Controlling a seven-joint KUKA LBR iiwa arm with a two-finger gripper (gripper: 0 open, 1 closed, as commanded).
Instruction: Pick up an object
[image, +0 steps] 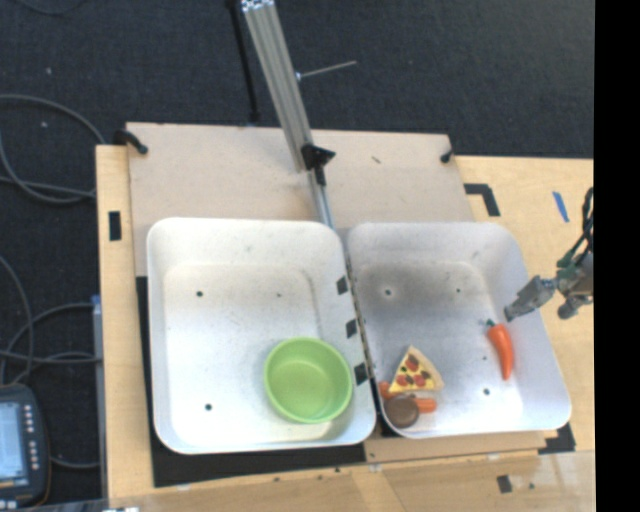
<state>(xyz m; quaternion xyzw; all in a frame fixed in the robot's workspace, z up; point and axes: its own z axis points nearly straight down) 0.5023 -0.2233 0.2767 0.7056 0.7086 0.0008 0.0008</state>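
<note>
An orange carrot (501, 351) lies near the right wall of the right bin (440, 262). At that bin's front left sit a toy pizza slice (414, 371), a brown round piece (403, 411) and a small orange piece (427, 405), all close together. A green bowl (308, 379) stands at the front right of the left bin (200, 300). My gripper (547, 303) hangs over the right bin's right rim, just above and to the right of the carrot. It is open, with nothing between its fingers.
An aluminium rail (283, 85) slants down from the top to the seam between the bins. Cables (30, 190) and a small screen (20, 440) lie off the bench's left side. Blue tape (561, 206) marks the bench at the right.
</note>
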